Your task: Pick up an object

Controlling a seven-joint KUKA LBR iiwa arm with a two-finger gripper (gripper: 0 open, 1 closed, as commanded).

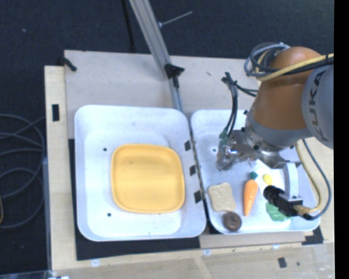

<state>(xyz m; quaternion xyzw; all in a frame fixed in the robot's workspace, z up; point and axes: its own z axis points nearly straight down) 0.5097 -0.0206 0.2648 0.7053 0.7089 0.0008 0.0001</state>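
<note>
Orange carrot point(250, 197) and toast point(221, 197) lie loose in the right bin point(205, 127), ready for picking, below the gripper point(227, 156), whose finger spread I cannot tell.

We're looking down on a robotics lab bench here: a plain board bench point(128, 74) carries two shallow white bins point(87, 132), with a bare aluminium rail point(154, 34) clamped behind them. Loose black cables point(17, 138) trail over the dark floor at the left, and toy food, a plastic carrot point(250, 196) among it, lies in the right bin.
</note>
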